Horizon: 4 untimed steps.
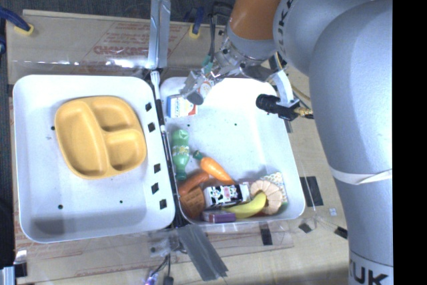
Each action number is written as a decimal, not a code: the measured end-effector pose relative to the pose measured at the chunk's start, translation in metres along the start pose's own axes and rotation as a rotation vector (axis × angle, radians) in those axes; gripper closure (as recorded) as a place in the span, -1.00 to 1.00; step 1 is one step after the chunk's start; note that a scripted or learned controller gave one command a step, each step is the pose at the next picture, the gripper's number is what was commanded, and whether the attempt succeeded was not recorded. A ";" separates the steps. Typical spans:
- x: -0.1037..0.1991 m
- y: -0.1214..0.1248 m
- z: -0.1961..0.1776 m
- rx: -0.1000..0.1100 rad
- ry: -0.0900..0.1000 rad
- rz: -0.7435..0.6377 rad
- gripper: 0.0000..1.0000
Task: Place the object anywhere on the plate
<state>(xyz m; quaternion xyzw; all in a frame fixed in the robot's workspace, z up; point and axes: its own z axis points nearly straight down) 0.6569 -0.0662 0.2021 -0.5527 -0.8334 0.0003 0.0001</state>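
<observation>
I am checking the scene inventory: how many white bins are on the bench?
2: the left bin holds the yellow plate; the right bin holds the toy foods.

The gripper (198,85) hangs at the right bin's (288,150) far left corner, just above a small carton (179,106). Toward the camera from it, toys (227,193) crowd the near wall. Bare bin floor lies to its right. Across the divider, the yellow plate (100,135) sits unobstructed.

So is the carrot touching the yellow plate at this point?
Apart. The camera view shows the carrot in the right bin, the yellow plate in the left bin, with both bins' walls between.
</observation>
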 end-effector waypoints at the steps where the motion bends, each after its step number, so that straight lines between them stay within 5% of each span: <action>1: 0.093 -0.021 0.005 0.004 0.002 -0.183 1.00; 2: 0.195 -0.052 0.011 0.003 0.001 -0.205 1.00; 3: 0.195 -0.052 0.011 0.003 0.001 -0.204 -1.00; 4: 0.103 -0.063 -0.046 0.002 0.000 -0.086 -1.00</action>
